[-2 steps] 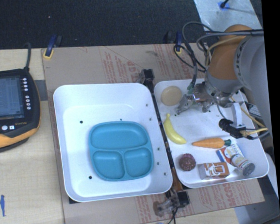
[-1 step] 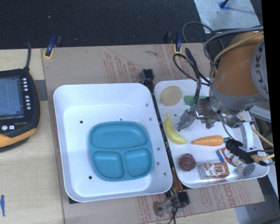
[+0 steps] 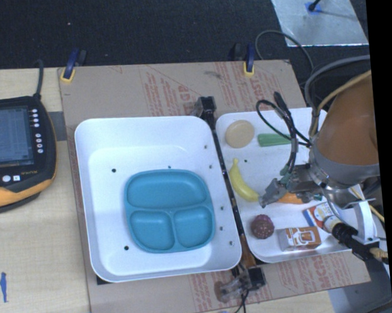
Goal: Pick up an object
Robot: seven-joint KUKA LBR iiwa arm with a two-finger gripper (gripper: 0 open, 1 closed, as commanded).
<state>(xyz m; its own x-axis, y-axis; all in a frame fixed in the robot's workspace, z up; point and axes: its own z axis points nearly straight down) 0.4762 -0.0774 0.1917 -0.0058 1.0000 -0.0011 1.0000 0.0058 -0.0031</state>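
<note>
Reaching into the right bin: the arm (image 3: 347,129) comes in from the right side of the view, its grey body over the bin's right half and the gripper (image 3: 275,193) low above the bin floor.
Nearest thing: the banana (image 3: 242,183), just left of the gripper tip, close but seemingly not touching.
Banana's long axis: runs roughly top to bottom of the view, along the right bin's (image 3: 259,252) left wall, with a slight curve.
Orange thing: a small orange object (image 3: 292,198) lies right at the gripper, partly hidden; whether it sits between the fingers cannot be told.
Jaws: too dark and blurred to tell whether they stand apart or together.
Other candidates: a brown ball (image 3: 261,226) below the gripper, a small box (image 3: 299,237) lower right of the ball, a pale round disc (image 3: 239,134) and a green piece (image 3: 273,139) farther up.
Arm pose: wrist pointing left and down, cables looping over it.
Left bin (image 3: 101,161): holds a blue divided tray (image 3: 168,209), well apart from the gripper.
Judgement: a short move left would bring the gripper to the banana, best approached across its narrow width.
</note>
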